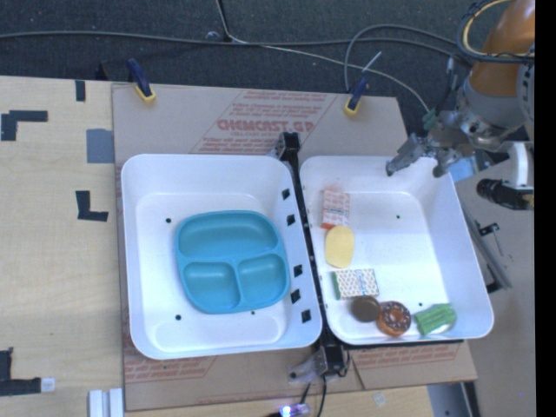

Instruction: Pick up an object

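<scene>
The right bin (434,233) holds several small items: a pink-striped packet (335,207), a yellow oval piece (340,246), a patterned white packet (356,282), a brown round piece (365,307), a sprinkled donut (394,318) and a green piece (435,318). My gripper (420,157) hangs above the bin's far right corner, well away from all of them. Its two fingers are spread apart with nothing between them.
The left bin (148,259) contains a blue divided tray (232,261). Both bins rest on a cardboard sheet (243,124) held by two clamps (142,83). Cables run across the dark floor behind.
</scene>
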`<state>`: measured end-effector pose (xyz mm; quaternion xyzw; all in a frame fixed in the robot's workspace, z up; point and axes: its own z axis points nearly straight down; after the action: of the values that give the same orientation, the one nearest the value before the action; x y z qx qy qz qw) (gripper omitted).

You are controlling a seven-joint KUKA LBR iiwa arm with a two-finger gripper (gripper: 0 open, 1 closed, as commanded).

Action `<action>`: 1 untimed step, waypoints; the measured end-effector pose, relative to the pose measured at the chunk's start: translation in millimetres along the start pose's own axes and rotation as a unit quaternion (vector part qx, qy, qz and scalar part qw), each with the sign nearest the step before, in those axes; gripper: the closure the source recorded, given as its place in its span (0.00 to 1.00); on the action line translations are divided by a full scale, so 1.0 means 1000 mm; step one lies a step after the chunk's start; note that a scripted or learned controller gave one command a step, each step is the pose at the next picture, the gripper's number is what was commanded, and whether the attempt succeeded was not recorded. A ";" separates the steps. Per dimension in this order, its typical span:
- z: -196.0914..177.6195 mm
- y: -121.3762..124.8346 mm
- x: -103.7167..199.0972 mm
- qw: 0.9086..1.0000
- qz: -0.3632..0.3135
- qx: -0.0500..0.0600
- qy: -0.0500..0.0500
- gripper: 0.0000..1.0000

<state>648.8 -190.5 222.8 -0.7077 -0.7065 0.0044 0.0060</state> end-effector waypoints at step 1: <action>-0.009 0.003 0.000 1.000 -0.002 -0.007 -0.001 0.00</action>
<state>651.7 -190.1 231.5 -0.7066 -0.7076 0.0006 0.0003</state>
